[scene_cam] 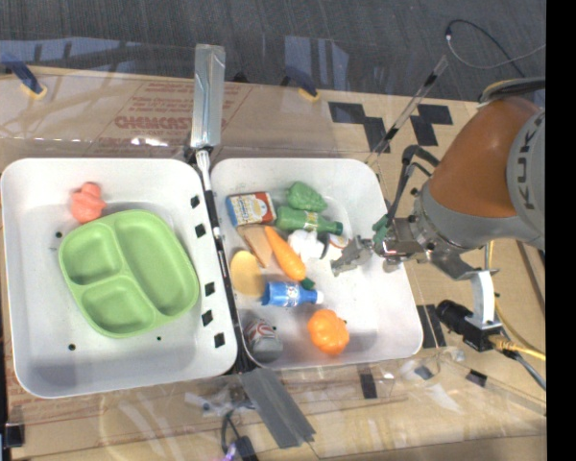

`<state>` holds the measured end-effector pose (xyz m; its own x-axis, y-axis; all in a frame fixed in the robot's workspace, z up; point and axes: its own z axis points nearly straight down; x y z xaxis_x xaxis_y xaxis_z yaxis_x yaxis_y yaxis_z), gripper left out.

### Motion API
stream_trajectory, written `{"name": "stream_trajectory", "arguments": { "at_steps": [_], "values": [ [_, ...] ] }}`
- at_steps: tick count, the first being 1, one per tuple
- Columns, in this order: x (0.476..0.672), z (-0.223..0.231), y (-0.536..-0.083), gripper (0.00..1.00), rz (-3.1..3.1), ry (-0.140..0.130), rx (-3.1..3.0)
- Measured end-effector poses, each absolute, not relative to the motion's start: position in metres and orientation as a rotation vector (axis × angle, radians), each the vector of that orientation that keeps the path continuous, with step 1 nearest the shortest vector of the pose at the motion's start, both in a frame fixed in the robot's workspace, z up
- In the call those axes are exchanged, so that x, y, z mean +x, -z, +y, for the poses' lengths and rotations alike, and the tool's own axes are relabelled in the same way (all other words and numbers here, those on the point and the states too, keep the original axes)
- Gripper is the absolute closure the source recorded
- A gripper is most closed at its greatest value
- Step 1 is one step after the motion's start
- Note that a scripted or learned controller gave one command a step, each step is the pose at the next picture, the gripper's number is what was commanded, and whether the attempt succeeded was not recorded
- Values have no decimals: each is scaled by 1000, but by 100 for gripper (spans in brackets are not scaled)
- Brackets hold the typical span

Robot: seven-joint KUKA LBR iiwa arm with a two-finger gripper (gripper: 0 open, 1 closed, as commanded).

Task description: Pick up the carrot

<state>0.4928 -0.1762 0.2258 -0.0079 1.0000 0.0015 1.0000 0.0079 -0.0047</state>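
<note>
The slim, tapered orange carrot (284, 253) lies slantwise in the right-hand white bin (389, 301), just right of a small cereal-style box (250, 207). The two-finger gripper (344, 258) hangs right of the carrot, apart from it; its opening cannot be told. The grey, orange-banded arm (480, 185) reaches in level.
</note>
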Motion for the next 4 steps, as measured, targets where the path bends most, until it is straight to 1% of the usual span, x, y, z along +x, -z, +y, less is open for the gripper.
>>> {"name": "stream_trajectory", "arguments": {
  "at_steps": [1,2,3,4],
  "values": [
    [539,-123,-101,0,-2100,-8,-2326],
    [539,-124,-112,100,-2103,-9,-2323],
    [559,-60,-208,100,-2281,-2,-2158],
    [561,-34,-191,100,-2411,-5,-2005]
  ]
}}
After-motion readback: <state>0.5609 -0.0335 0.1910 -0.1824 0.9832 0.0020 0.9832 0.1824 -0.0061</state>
